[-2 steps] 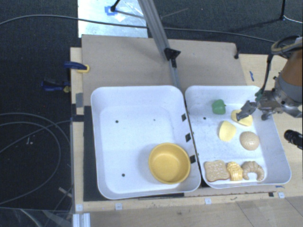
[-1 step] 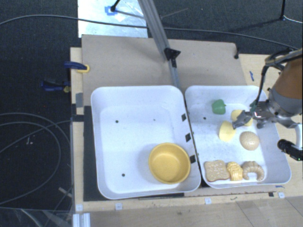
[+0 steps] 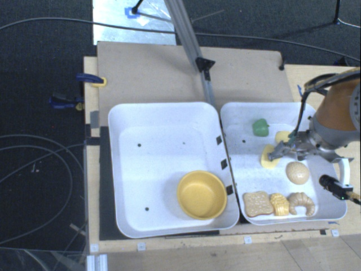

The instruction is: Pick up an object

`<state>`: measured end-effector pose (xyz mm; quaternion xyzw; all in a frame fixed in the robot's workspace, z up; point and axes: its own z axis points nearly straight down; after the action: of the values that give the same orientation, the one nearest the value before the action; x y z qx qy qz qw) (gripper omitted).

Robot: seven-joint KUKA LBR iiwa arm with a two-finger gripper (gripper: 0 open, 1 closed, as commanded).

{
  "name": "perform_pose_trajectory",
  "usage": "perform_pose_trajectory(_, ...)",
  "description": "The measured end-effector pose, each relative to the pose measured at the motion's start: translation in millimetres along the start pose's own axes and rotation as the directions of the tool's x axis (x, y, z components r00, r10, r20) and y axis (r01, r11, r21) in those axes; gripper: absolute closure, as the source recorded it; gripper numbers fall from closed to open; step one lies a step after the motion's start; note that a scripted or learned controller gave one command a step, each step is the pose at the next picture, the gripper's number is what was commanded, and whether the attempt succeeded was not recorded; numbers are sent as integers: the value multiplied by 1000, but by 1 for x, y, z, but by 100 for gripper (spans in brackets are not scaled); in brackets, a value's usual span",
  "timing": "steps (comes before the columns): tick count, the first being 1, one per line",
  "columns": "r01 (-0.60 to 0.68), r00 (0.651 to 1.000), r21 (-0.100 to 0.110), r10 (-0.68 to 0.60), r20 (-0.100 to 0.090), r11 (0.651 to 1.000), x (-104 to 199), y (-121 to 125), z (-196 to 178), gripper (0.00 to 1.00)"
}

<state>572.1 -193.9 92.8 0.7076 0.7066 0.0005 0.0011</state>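
Objects for picking sit in the right bin point(image 3: 242, 151), and the one nearest my gripper point(image 3: 274, 153) is a flat yellow piece point(image 3: 269, 160) lying near the bin's middle, slightly toward its far half. Its long axis I cannot read with any confidence, since my own fingers cover part of it; what shows is a pale yellow, rounded lobe with a soft outline lying flat on the white floor. A second bit of yellow point(image 3: 281, 136) peeks out just beyond, closer to the bin's far edge, and I cannot tell whether it belongs to the same piece. My gripper comes in from the bin's right side and its tip rests at or just over the yellow piece; whether my jaws are apart or together I cannot tell, and I see nothing clearly caught between them. A small green block point(image 3: 260, 127) sits toward the far edge, apart from me. A cream-coloured round roll point(image 3: 297, 172) lies just beside my wrist on the near side. Along the near edge run a square tan cracker point(image 3: 257, 203), a ridged yellow pastry point(image 3: 280, 204) and a curved croissant point(image 3: 302, 202), side by side. In the left bin point(image 3: 141, 123), a yellow bowl point(image 3: 202, 194) sits upright by the near right corner.
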Motion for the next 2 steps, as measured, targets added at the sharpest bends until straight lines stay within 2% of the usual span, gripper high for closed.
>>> perform_pose_trajectory(1,1,1000,-6,-1,1,1000,0,2,-15,100)
perform_pose_trajectory(2,6,1000,-4,-6,1,1000,7,0,-76,100)
